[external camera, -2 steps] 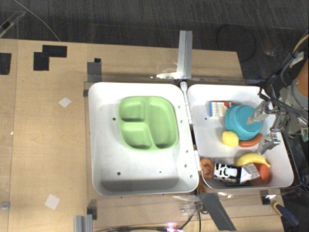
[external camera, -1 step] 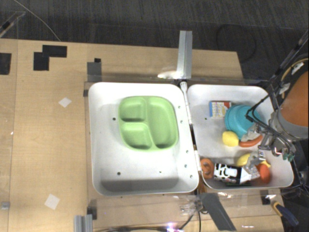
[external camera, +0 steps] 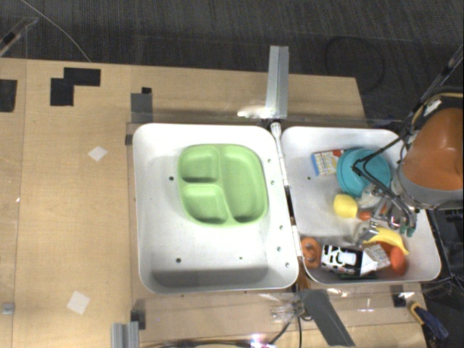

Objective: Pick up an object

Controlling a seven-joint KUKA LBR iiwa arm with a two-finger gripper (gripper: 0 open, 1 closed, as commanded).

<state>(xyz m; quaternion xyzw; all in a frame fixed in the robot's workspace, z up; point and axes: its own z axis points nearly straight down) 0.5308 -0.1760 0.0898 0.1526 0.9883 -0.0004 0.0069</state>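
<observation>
End effector (external camera: 384, 222) over crowded right bin (external camera: 304, 194) | finger state unclear | left bin (external camera: 152, 194) roomy

Grey arm (external camera: 428, 187) w/ orange band, black cables, metal gripper (external camera: 384, 220)

We see a green tray (external camera: 221, 183) in the left bin (external camera: 156, 267). At the frame's right, the gripper (external camera: 384, 220) hangs over the right bin (external camera: 308, 151), near a lemon (external camera: 346, 206), banana (external camera: 388, 239) and teal bowl (external camera: 362, 171).
</observation>
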